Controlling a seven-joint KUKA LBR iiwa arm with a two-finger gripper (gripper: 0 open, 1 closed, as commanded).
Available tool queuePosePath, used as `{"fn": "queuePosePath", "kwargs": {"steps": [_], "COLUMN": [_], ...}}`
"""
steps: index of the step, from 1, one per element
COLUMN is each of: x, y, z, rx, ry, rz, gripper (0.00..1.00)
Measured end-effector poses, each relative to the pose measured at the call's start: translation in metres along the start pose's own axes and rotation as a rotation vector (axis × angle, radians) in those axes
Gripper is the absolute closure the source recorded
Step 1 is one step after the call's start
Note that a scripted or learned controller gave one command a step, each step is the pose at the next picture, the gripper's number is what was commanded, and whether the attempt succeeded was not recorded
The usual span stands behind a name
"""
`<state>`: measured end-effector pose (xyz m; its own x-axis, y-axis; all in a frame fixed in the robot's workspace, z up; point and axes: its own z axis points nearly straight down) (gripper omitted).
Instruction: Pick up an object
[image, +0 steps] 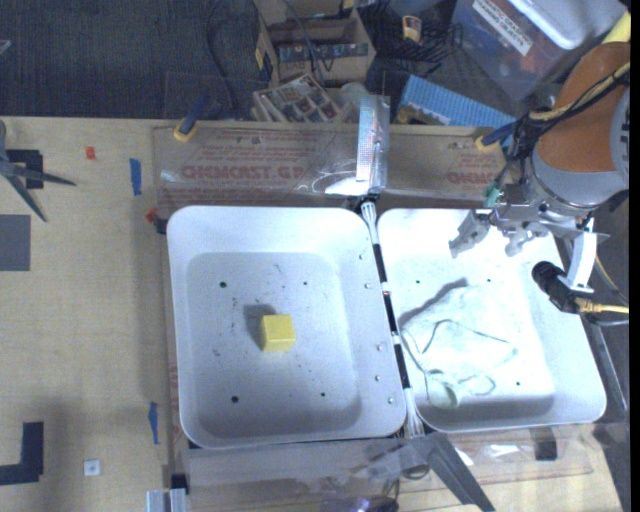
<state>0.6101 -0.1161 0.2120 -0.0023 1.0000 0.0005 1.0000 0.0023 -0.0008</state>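
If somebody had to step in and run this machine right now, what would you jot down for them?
End effector: open, holding nothing, poised above the far side of the right bin.
Yellow block: lying untouched near the middle of the left bin.
Right bin also holds a pale, thin tangled item; I can't tell what it is.
Done: nothing picked up yet.
Left: move over an object, descend, close, lift.
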Motion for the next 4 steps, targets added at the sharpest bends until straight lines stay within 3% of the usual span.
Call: {"fn": "queuePosePath", "kwargs": {"steps": [1,2,3,4], "x": [-0.033,-0.032,-0.085,-0.075], "y": [0.057,0.059,0.036,0.007], "z": [0.105,0.094,0.125,0.083], "rx": [-0.003,-0.006,-0.002,0.003], "ry": [-0.002,-0.004,-0.001,0.0], "rz": [0.331,0.327,0.399,0.64], "gripper": [0.0,1.0,1.0,1.0]}}
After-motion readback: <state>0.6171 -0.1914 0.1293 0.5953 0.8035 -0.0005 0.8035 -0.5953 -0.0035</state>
